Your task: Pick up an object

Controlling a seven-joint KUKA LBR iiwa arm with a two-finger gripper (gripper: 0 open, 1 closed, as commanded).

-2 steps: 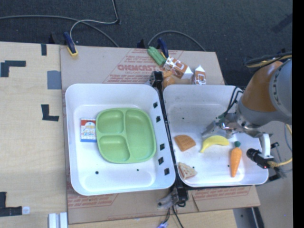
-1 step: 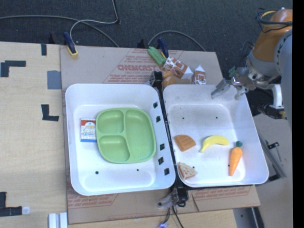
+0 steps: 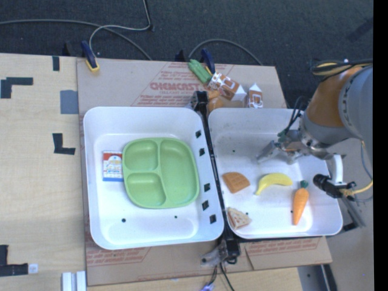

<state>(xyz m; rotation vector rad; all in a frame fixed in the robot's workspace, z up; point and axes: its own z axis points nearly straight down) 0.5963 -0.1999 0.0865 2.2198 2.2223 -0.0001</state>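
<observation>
Nothing picked yet. Jaws (image 3: 267, 155) hang over right bin (image 3: 242, 121), upper middle, look spread, hold nothing. Banana (image 3: 273, 181) just below them, lying on bin floor w/ carrot (image 3: 299, 205) & bread (image 3: 235, 182) near. Left: descend, grip, lift

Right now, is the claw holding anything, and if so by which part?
Nothing is held. The claw hangs over bare floor of the right bin, apart from the banana, with nothing between its fingers.
</observation>
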